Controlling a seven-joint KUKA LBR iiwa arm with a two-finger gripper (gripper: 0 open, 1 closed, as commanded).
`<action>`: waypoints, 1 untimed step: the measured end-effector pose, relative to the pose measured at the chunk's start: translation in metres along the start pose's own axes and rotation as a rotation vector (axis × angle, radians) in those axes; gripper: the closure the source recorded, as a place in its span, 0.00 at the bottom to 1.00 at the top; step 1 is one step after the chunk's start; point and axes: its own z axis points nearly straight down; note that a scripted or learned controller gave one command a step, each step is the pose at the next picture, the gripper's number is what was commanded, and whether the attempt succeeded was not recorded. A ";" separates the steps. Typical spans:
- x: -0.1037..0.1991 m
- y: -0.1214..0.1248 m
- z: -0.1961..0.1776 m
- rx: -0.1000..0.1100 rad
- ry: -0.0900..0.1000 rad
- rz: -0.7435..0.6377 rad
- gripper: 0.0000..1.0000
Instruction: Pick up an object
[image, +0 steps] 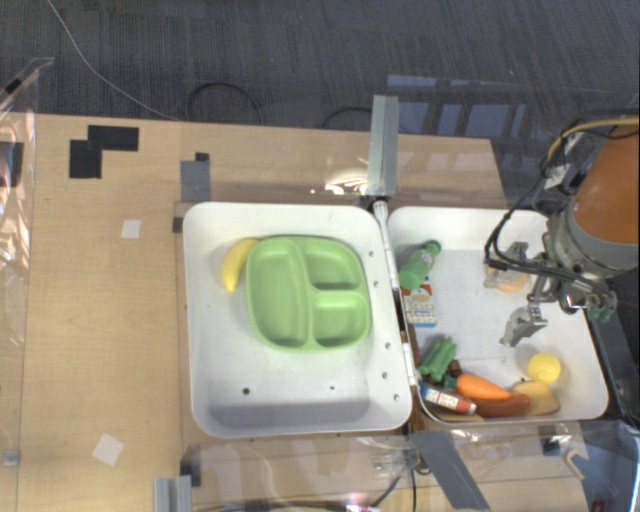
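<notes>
Two white bins sit side by side on the bench. The left bin (215, 390) holds a green tray (305, 292) with three parts, and a banana (235, 264) lies just beside the tray, touching its left edge. The tray takes up most of that bin, so there is not much room left there.

The right bin (470, 290) holds a pile of small toys. A green bottle (419, 264) leans on the wall between the bins. Below it lies a small card (421, 305). Near the front wall are a green veggie (438, 357), a marker (450, 401), a carrot (484, 386) and a lemon (543, 367). They are bunched up in the front corner, many of them touching, likely because they slid or were dropped there.

The arm (605, 205) comes in from the right. Its gripper (524, 326) hangs over the right bin, above a bare spot, near the lemon but apart from it. I cannot tell if the jaws are open or closed, and nothing shows between them.

No thing is picked up yet. The lemon looks like the closest pick. It is round, so it may roll away if the grip is off. The toys in the pile may be hard to grab one at a time.
</notes>
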 end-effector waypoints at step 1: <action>-0.044 0.021 0.115 -0.003 0.007 -0.059 0.00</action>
